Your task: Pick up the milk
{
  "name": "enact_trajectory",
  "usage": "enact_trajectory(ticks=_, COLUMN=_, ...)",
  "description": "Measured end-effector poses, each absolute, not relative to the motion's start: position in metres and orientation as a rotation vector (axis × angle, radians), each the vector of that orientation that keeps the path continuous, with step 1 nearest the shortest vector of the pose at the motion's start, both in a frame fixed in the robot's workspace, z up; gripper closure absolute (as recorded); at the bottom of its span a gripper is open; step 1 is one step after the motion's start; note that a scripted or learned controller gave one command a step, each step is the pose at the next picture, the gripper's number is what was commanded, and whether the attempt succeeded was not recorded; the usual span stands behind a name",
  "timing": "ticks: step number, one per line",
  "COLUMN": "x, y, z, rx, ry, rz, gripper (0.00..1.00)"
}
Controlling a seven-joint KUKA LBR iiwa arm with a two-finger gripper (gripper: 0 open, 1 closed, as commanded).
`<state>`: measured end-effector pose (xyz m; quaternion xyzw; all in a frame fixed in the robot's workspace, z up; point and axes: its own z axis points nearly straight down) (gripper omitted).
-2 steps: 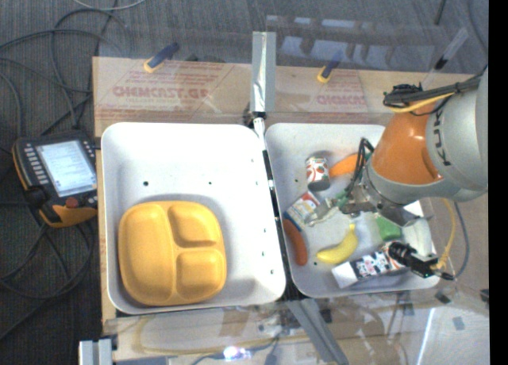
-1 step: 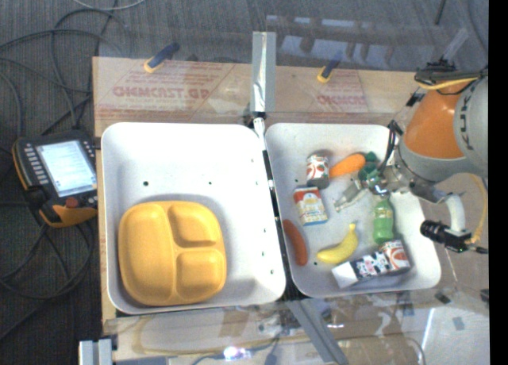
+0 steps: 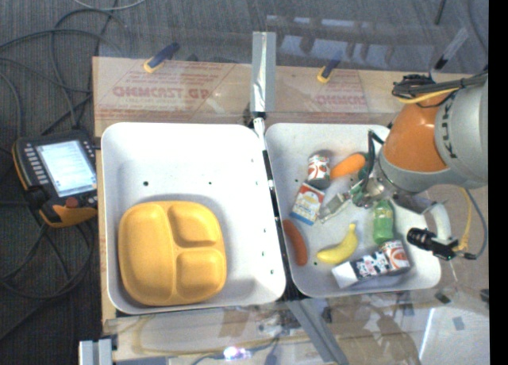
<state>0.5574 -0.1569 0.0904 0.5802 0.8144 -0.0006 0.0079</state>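
Milk carton [image 3: 373, 265] lies on its side at the right bin's [image 3: 279, 167] near edge, right of banana [image 3: 338, 247]. Gripper [image 3: 361, 193] hovers mid-bin beside green bottle [image 3: 382, 223]; grip state: cannot tell. Yellow tray [image 3: 171, 252] in left bin.

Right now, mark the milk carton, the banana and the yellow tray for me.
milk carton [image 3: 373, 265], camera view, middle of its printed side.
banana [image 3: 339, 247], camera view, mid-curve.
yellow tray [image 3: 171, 253], camera view, central divider.

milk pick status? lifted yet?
Not lifted. The milk carton lies on its side at the right bin's near edge, beside the banana. In hand: nothing seen; the pincer hovers by the carrot. Left: reach, grasp, lift.
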Motion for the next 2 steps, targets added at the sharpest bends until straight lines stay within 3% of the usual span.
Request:
enact_trajectory(ticks=1, x=0.632, y=-0.202, z=0.134, rx=1.733, ry=2.626, rz=0.004, gripper=0.00)
enact_trajectory(ticks=2, x=0.573, y=-0.108, z=0.099, rx=1.505, ry=2.740, rz=0.010, gripper=0.00)
